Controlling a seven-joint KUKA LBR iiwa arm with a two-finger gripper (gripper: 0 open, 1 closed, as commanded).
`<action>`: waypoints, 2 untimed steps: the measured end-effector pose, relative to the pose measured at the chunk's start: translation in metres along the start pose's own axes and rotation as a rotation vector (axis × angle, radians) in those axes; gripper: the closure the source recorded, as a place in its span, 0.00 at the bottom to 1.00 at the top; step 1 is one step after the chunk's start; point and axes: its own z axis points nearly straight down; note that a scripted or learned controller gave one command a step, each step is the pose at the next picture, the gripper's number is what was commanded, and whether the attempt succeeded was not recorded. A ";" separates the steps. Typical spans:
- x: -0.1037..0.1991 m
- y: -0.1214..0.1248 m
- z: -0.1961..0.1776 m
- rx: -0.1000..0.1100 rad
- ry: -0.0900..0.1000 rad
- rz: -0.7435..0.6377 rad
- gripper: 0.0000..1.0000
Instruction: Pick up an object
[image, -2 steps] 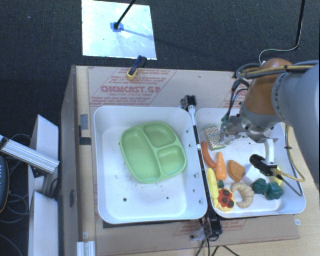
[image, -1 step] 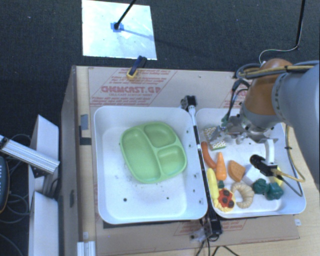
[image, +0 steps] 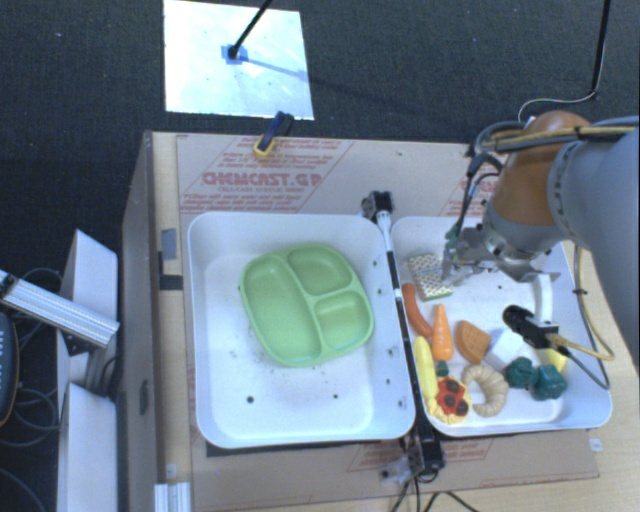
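- so, the gripper (image: 455, 258) hangs low over the far left part of the right bin (image: 497, 296), with the arm (image: 565, 185) reaching in across that bin's far right corner.
- whether the gripper is spread or pressed together cannot be told from this slant, and nothing can be seen held in it.
- a waffle (image: 430, 277) lies flat near the right bin's left wall, its far right corner just beside the gripper tip; whether they touch cannot be told.
- a sausage (image: 416, 308) lies along the left wall just nearer than the waffle, with a carrot (image: 442, 332) beside it.
- a corn cob (image: 425, 365) runs on down the same wall towards the near left corner.
- a pizza slice (image: 451, 398) sits at the near edge, touching a croissant (image: 488, 388) on its right.
- an orange piece (image: 472, 342) rests mid-bin, between the carrot and the croissant.
- broccoli (image: 535, 376) sits towards the near right corner.
- the left bin (image: 290, 400) carries a green divided plate (image: 305, 305), lying flat towards its far right part.
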 end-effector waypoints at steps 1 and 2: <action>0.000 0.000 0.000 0.000 0.000 0.000 0.00; 0.007 0.012 0.031 0.004 -0.006 0.006 0.00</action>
